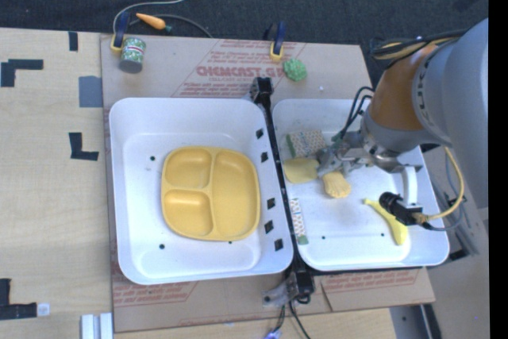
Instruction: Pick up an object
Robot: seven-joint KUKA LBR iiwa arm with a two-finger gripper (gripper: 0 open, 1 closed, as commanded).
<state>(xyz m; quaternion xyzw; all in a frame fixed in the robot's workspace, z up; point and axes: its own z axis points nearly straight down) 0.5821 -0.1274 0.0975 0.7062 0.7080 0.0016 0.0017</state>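
A small can [132,54] with a label too small to read stands on the cardboard [230,67] printed "CHEMCAST", above the left bin [127,171], which holds a yellow divided plate [211,192]. In the right bin [429,250], the gripper [337,159] hangs low among a patterned packet [305,143], two yellow pieces [300,170] and a banana [390,222]. Whether its fingers are apart or closed cannot be told.

I am seeing two bins side by side: left bin [127,171] holding a divided tray [211,193] near its middle; right bin [429,250] holding a flat slab [300,170] at its left wall, a patterned piece [305,143] behind it, a lump [337,186] just right, a banana [390,221] toward the front right. Gripper [335,157] is hovering over the slab and lump
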